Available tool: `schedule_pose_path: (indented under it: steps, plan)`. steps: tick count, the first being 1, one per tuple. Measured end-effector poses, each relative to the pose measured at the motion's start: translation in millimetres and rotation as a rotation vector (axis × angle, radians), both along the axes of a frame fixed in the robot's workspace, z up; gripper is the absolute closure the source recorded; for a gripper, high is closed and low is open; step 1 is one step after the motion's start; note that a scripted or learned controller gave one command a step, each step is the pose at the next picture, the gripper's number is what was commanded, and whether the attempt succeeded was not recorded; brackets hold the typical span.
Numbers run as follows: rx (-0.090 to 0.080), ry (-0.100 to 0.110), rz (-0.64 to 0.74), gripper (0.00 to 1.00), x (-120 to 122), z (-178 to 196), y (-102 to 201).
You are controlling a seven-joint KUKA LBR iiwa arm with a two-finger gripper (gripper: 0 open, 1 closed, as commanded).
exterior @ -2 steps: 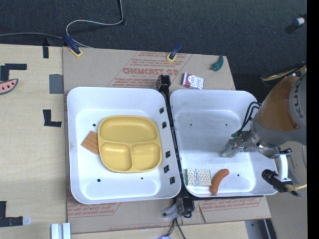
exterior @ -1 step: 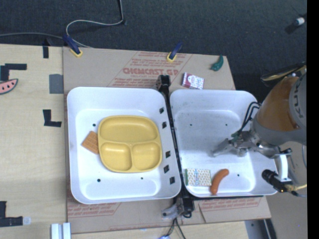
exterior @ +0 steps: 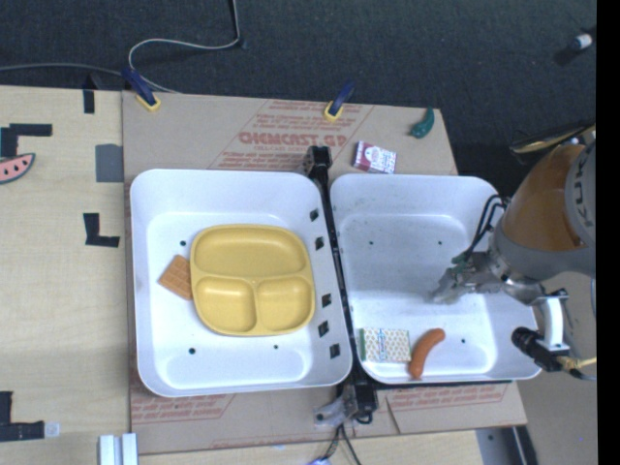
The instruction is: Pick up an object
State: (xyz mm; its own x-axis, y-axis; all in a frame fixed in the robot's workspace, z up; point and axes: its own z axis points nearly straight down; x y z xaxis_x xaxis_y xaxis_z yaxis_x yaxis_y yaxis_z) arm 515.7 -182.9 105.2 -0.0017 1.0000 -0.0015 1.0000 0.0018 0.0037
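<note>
**Arm Reaches Into Right Bin, Sausage and Packet Lie Near the Front Wall**

Seen from above the bench, the grey arm with its orange band [exterior: 542,206] comes in from the right, and we find its gripper [exterior: 455,286] low over the floor of the right bin [exterior: 407,197], towards that bin's right half. Nothing shows between its tips, and we cannot tell from this angle whether it is spread or closed.

In the same bin, near the front wall, we see an orange-brown toy sausage [exterior: 423,352] lying at a slant, well below the gripper and apart from it. Just to its left lies a small flat packet [exterior: 386,344] with a pale printed face, close to the bin's front left corner. The two are near each other but not touching.

The left bin [exterior: 155,356] carries a yellow divided tray [exterior: 253,279], lying flat with its three compartments facing up. A tan cracker-like square [exterior: 176,278] pokes out from under the tray's left edge.

Both bins rest on a sheet of printed cardboard [exterior: 281,139]. Behind the bins, on that cardboard, we note a small red and white packet [exterior: 373,157], and two yellow and blue clamps [exterior: 143,91] grip the cardboard's far edge. A small teal object [exterior: 422,123] lies at the cardboard's far right corner.
</note>
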Motion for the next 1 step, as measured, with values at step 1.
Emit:
schedule_pose_path:
  steps: [1]
  plan:
    - [0.0,0.0,0.0,0.0,-0.1,-0.1,0.0]
